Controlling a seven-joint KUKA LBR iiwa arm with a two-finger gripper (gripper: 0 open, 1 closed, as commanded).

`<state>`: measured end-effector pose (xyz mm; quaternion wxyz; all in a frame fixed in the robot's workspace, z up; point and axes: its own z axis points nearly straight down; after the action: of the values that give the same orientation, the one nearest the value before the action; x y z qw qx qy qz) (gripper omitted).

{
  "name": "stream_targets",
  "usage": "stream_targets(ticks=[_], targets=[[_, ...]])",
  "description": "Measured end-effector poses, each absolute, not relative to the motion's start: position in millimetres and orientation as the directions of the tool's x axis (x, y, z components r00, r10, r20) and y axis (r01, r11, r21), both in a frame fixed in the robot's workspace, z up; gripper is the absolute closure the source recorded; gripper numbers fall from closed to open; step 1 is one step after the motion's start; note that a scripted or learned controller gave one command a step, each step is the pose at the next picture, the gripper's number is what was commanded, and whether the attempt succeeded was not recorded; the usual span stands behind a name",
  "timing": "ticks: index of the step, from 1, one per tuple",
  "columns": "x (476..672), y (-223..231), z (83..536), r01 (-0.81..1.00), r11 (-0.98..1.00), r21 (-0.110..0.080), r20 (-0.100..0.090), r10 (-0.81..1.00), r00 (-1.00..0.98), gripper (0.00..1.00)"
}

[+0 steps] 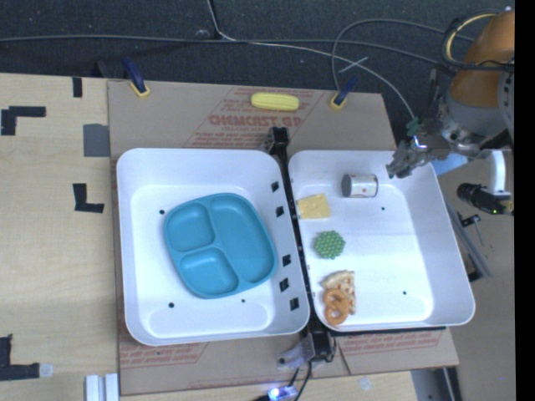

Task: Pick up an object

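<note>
The gripper [399, 164] is seen over the right bin's [418, 249] far right corner; whether its fingers are spread cannot be told. A small metal can [360, 185] lies just beside it, with a yellow block [313, 206], green ball [329, 243] and pretzels [339, 295] along the bin's left wall.

Two white bins, the left bin [142, 307] and the right bin [435, 299], sit on a brown cardboard sheet [192, 115] printed with red lettering. In the left bin lies a light blue divided plate [219, 244]. The right bin holds a silver-grey cylinder [360, 185], a pale yellow square piece [313, 206], a green bumpy ball [329, 243] and orange-tan pretzel shapes [338, 295]. A yellow oblong object [274, 101] lies at the upper centre. The bench [42, 249] is light wood with black marks. The arm [481, 65] at upper right is grey and orange.
</note>
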<state>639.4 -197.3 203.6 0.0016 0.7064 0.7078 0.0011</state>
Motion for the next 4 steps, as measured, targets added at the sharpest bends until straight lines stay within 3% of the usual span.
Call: stream_targets(ticks=[1,2,4], targets=[[640.7,-196.9,247.9,1.000,0.002,0.005,-0.001,1.000,-0.002,1.00],[637.5,-144.5,242.9,1.000,0.005,-0.001,0.001,1.000,-0.005,1.00],[599.1,-46.1,234.0,1.000,0.005,-0.003,0.001,1.000,-0.005,1.00]])
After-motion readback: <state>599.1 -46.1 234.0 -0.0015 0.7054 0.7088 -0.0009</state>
